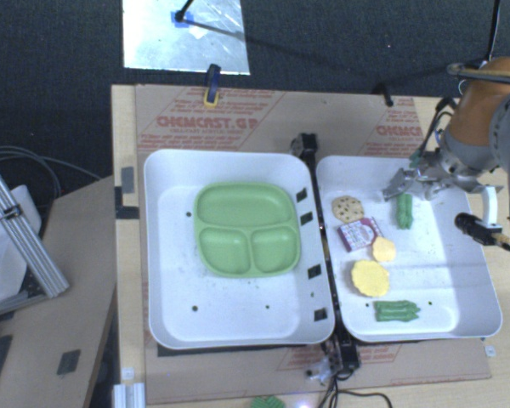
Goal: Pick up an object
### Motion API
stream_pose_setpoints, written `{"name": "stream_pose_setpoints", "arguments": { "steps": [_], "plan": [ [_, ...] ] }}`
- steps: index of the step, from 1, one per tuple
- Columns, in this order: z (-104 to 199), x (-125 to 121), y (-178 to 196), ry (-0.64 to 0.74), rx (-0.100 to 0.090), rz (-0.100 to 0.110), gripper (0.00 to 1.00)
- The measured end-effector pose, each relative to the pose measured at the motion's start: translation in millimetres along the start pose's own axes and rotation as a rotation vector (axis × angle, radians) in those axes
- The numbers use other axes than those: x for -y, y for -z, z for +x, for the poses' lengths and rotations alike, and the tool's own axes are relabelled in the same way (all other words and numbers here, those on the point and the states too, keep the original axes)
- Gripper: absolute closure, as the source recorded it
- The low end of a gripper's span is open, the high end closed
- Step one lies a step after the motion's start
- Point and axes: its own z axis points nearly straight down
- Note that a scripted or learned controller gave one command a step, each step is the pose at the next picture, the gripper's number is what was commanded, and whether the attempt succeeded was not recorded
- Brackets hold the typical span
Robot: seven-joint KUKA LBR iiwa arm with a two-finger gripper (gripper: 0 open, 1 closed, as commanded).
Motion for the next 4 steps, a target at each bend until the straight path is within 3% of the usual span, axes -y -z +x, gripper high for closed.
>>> {"name": "stream_pose_setpoints", "arguments": {
  "steps": [3, 4],
  "plan": [
    [0, 8, 0, 0.000, 0.001, 0.001, 0.00],
    [0, 7, 12, 0.001, 0.002, -0.004, 1.00]
  ]
}}
